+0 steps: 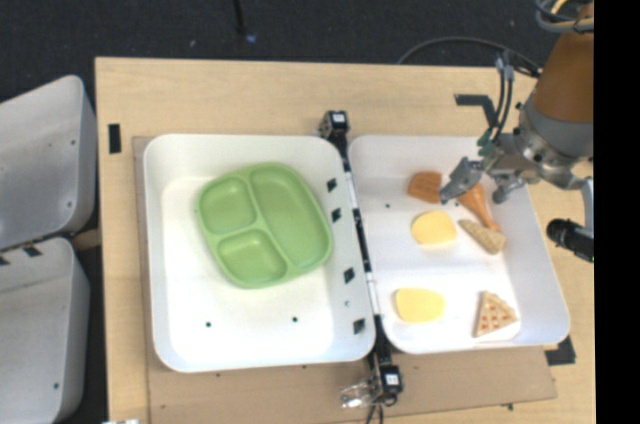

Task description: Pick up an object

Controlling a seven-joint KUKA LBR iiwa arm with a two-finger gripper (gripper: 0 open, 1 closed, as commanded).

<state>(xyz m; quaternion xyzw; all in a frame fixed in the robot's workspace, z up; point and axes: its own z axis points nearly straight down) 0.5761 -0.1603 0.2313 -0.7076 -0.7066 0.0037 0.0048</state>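
My fingers [487, 180] look spread and pinch nothing, hanging over the right bin [530, 312] with the orange cone [478, 206] just under them. The brown chunk [425, 185] and the crust piece [483, 236] crowd close beside it, so I judge I may nudge a neighbour or shut on air.

We see a surface [250, 97] of pale wood, matt and faintly grained. Both bins, left [175, 312] and right [535, 297], look like smooth white plastic with a soft sheen. The green divided tray [264, 224] at centre left is smooth plastic, slightly glossy. The food pieces, such as the yellow round [434, 229] and the pizza slice [494, 315], look like matt moulded plastic. The arm [566, 87] at upper right has a smooth orange shell over grey metal.
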